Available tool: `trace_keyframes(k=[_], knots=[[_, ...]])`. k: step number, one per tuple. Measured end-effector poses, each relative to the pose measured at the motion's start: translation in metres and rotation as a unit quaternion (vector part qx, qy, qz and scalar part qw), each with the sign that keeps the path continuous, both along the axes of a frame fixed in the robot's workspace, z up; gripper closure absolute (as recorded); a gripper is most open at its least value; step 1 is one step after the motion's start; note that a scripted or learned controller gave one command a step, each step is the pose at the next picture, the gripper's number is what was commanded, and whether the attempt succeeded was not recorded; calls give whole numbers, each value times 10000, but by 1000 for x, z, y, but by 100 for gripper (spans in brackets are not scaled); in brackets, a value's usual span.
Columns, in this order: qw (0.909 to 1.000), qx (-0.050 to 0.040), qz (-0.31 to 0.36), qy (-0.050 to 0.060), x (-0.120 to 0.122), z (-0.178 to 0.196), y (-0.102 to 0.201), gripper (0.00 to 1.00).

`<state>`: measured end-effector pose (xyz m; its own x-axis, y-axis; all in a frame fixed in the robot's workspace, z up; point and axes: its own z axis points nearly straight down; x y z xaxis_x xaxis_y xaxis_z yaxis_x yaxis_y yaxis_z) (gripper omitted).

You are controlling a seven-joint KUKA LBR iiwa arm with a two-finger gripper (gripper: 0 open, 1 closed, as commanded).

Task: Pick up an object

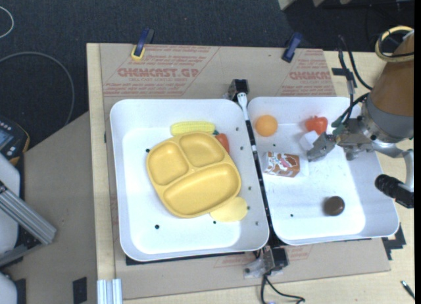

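Four things sit in the right bin (368, 227) near my gripper (318, 147): a red toy (316, 124) just above it, an orange ball (266, 126) to its left, a packet (283, 164) beside it lower left, a brown lump (333, 206) below. I hold nothing. I cannot tell how the gripper is set. I am picking which one. Next I must go down over the packet or red toy.

The yellow tray (192, 175) crowds the left bin (125, 184), while the right bin's (368, 197) floor lies mostly open.
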<state>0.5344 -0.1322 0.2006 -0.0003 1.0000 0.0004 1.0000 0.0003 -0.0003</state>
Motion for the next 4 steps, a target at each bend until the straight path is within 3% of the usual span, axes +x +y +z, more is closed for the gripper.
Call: trace_keyframes(k=[1, 2, 3, 4], knots=[[10000, 1, 32, -55, -56, 135, 54, 0], [10000, -6, 6, -19, -54, 139, 51, 100], [10000, 2, 39, -29, -54, 168, 120, 100], [10000, 19, 60, -52, -55, 240, 218, 100]])
